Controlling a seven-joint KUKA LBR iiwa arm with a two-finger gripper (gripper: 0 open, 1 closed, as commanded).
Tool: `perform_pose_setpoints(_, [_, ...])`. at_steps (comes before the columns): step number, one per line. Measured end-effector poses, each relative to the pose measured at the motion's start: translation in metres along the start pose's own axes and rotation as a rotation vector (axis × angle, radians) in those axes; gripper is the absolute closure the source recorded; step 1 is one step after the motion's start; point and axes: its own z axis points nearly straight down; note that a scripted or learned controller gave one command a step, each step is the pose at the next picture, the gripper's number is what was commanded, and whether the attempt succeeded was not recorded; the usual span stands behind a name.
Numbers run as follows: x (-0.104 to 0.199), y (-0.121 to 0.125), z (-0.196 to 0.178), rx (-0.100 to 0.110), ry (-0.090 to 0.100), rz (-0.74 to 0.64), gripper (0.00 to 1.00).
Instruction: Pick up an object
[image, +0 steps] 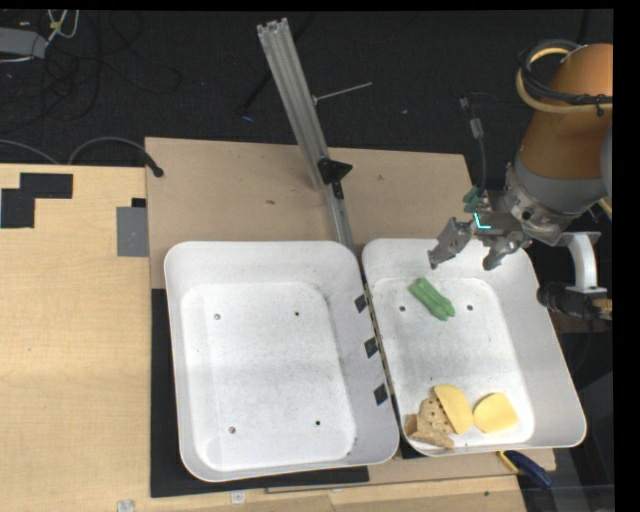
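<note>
The gripper (468, 248) hangs over the far end of the right bin (545, 345), its 2 fingers spread apart with nothing between them. The green piece (431, 298) lies on the bin floor just below and to the left of it, set at a slant; 2 yellow pieces (453, 407) (495, 412) and a tan cracker-like one (432, 424) crowd the near corner. The likely failure is a miss: if the fingers descend without lining up across the narrow green piece, they could nudge it aside or close on air

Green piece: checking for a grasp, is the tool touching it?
Apart. The camera view shows bare white bin floor between the open tool and the green piece.
</note>
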Motion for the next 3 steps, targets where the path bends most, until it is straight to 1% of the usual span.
perform_pose_setpoints(1, [-0.001, 0.000, -0.002, -0.004, 0.000, 0.002, 0.00])
perform_pose_setpoints(2, [0.003, 0.010, 0.053, 0.002, 0.000, 0.001, 0.00])
perform_pose_setpoints(3, [-0.002, 0.008, 0.116, 0.003, 0.000, 0.002, 0.00])
